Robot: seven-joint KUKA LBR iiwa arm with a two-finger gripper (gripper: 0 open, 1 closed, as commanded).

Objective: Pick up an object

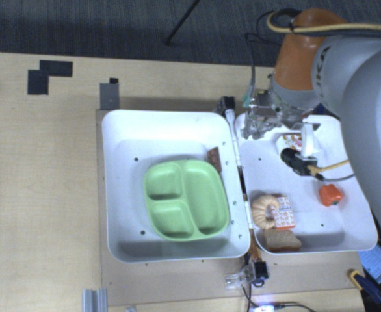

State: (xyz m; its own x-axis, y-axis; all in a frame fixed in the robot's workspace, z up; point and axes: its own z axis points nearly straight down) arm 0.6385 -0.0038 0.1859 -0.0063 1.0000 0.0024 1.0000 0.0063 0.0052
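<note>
My gripper (254,127) hangs over the far left corner of the right bin (353,236), close to the wall between the two bins. I see nothing held in it. A small orange-red object (330,195) lies in the right bin toward its right side. At the near left of that bin sits a round tan pastry (264,210) with a printed red and white packet (283,214) against it. A brown lump (282,241) rests just in front of them.
The left bin (122,174) holds a green divided plate (186,199). A small brown piece (213,156) lies at the plate's far right corner, by the dividing wall. The grey arm with its orange band (301,51) covers the right bin's far right side.
</note>
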